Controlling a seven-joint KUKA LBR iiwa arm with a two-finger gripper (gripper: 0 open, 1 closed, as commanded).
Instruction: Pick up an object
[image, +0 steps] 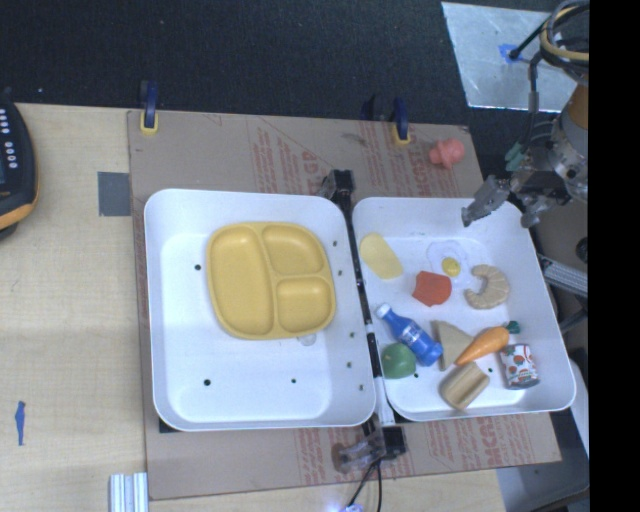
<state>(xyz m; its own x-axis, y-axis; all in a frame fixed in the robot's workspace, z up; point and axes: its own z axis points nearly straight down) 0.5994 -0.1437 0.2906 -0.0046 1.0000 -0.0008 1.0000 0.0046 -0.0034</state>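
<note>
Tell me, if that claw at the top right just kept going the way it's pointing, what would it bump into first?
Probably the right bin's white floor near its far rim; the gripper points down and leftward there. Beyond lies the fried egg, though depth is hard to judge.

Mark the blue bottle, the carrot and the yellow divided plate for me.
blue bottle (411, 335): camera view, middle of its body.
carrot (483, 344): camera view, middle of the orange root.
yellow divided plate (268, 277): camera view, ridge where compartments meet.

Grey metal pincer (500, 205) with dark angular fingers, bulky grey wrist block, yellow-and-black cables looped above
</note>
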